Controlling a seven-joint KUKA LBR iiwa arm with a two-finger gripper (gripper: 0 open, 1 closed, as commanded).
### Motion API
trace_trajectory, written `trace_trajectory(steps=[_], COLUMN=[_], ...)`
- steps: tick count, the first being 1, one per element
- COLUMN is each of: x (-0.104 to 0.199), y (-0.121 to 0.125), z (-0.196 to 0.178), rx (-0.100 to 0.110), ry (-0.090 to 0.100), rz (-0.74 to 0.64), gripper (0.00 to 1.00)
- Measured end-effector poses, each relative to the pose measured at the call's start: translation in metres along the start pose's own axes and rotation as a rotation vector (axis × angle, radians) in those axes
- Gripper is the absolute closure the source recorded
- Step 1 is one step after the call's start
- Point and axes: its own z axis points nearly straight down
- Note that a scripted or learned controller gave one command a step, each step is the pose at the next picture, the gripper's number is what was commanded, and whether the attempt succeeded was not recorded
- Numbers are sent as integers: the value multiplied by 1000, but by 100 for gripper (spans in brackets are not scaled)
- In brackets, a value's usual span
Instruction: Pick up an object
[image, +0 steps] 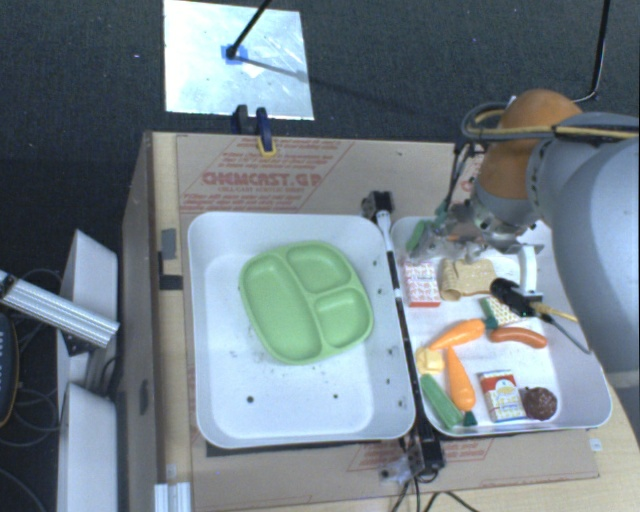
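Toy food pile (487, 345) sits in right bin (590, 400): carrots, sausage, boxes. End effector (462, 238) over the bin's 12 o'clock end; aperture can't tell. Green divided plate (305, 300) in left bin (215, 400), at 9 o'clock.

Left bin (215, 330) mostly open around green divided plate (305, 300) at centre. Right bin (590, 385) crowded: carrots (455, 355), sausage (518, 337), small box (500, 395), cracker packet (421, 283); arm (585, 200) blocks far right corner.
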Motion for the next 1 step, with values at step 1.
trace_trajectory(steps=[1], x=[-23], y=[1], z=[0], rx=[-4], ry=[2], rz=[1], gripper=[0])
